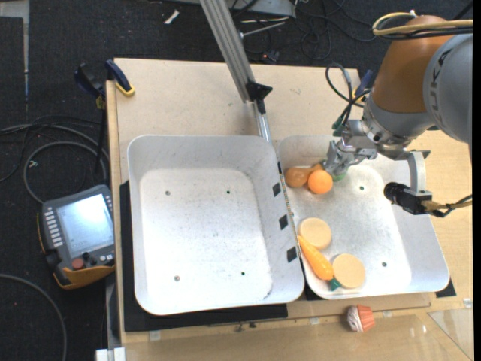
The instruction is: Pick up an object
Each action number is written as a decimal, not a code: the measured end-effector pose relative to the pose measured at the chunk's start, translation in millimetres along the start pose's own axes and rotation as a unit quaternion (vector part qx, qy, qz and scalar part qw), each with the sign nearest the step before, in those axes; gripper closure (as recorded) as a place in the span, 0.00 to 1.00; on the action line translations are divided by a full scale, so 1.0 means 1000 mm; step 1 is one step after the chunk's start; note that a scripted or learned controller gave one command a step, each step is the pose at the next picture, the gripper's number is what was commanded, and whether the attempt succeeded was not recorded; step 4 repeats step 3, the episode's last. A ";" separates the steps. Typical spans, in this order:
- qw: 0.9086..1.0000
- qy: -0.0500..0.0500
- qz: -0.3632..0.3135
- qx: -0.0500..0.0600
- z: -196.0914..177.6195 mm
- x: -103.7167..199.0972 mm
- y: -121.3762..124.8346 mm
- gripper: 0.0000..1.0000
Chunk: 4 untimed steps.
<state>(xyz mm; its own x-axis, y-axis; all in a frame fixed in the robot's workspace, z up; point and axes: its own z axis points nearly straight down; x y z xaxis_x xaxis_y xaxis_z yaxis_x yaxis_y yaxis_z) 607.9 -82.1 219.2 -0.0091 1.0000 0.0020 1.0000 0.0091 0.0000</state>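
Here, two shallow white bins side by side on the bench: left bin (150, 156) bare of objects, right bin (421, 262) holding an orange ball (320, 182) touching a tan egg-shaped piece (297, 177) near the far wall, plus a pale round disc (315, 232), an orange carrot (316, 259) and a second tan disc (349, 270) toward the near corner. Gripper (336, 165) low over the right bin, just beside the orange ball, nothing seen between its tips. Outside the bins, a small pinkish object (360, 318) on the bench edge.

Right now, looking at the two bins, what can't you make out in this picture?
- Gripper: fingers too small and blurred in the camera view to tell open or shut.
- Green thing under the gripper: mostly hidden by it.
- Orange ball: contact with the gripper unclear.
- Carrot-like piece: its end is covered by the tan disc.
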 end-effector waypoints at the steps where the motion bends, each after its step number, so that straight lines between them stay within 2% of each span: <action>1: 1.000 0.000 0.000 -0.001 -0.012 0.059 0.001 1.00; 3: 1.000 0.000 0.001 0.000 0.004 0.167 0.006 1.00; 4: 1.000 0.000 0.001 0.000 0.004 0.167 0.006 1.00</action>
